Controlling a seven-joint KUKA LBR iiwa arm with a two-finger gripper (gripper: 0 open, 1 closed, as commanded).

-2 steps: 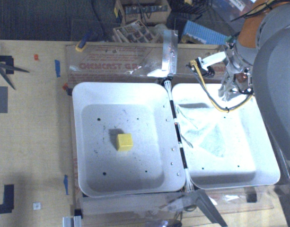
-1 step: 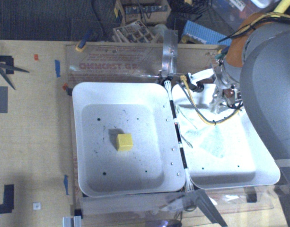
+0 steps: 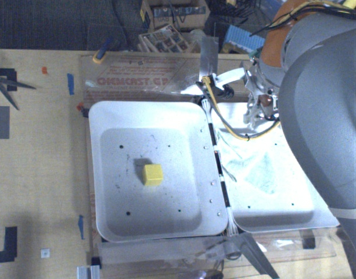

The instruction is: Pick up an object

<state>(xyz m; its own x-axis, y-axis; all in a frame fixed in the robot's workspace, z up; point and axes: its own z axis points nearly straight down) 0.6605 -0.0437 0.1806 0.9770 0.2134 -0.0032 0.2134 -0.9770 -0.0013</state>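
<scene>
I am hovering my gripper [image 3: 260, 106] over the far side of the right shallow white bin [image 3: 294, 211], jaw state I cannot tell, while the small yellow cube [image 3: 153, 174] is lying apart in the left shallow white bin [image 3: 108, 121], waiting for picking.

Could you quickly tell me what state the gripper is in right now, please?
Gripper: cannot be told; it sits over the far end of the right bin, with nothing seen in it. The yellow block lies in the left bin.
</scene>
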